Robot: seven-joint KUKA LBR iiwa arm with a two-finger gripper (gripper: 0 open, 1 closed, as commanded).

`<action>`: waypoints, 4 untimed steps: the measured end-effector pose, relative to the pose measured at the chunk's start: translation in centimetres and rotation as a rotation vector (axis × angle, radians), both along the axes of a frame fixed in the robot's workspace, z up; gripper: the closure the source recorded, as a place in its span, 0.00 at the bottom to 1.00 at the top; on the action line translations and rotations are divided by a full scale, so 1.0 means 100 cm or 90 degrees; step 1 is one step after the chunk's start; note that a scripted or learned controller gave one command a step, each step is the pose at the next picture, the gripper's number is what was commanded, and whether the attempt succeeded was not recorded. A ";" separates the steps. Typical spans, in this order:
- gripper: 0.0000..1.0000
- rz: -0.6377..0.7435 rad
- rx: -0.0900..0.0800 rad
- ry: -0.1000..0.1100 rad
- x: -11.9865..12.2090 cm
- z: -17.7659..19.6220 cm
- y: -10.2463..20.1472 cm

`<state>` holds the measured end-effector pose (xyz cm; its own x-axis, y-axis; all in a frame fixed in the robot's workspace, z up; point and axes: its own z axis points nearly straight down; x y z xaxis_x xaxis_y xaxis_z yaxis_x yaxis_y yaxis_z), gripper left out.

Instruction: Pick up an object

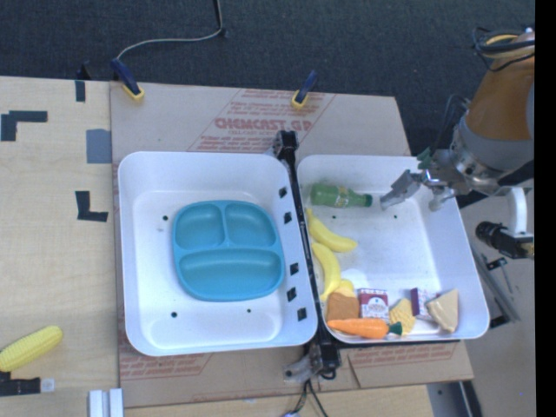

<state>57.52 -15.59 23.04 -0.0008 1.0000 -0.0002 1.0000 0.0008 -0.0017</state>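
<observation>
the gripper hangs over the back part of the right bin, its two fingers apart and nothing between them. nearest to it, just to its left, lies the green bottle on its side, the likeliest thing to pick, with its cap end toward the fingers. the risk here is plain: a round bottle lying flat may roll or squirt out when the fingers close, and it lies near the divider wall, so a finger coming down on its far side could strike that wall instead of the floor.

further down from the tool, the two bananas curve along the same wall; a low sweep could drag them. the middle of the bin floor below the gripper is bare and gives room to descend. farthest within this bin, the front edge is crowded: carrot, small red box, cheese wedge, packed touching, so a grasp there could catch two.

beyond the wall, the blue divided plate sits in the left bin; farther still, a corn cob lies on the bench.
</observation>
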 end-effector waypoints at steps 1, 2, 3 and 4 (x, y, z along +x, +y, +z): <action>0.00 0.000 0.000 0.001 0.054 -0.072 0.023; 0.00 0.000 -0.001 -0.001 0.086 -0.132 0.046; 0.00 0.000 0.000 0.001 0.027 -0.138 0.059; 0.00 0.000 -0.001 -0.005 0.003 -0.144 0.056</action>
<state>57.79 -9.95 8.66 -0.0015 1.0000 -0.0018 1.0000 0.0015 0.0062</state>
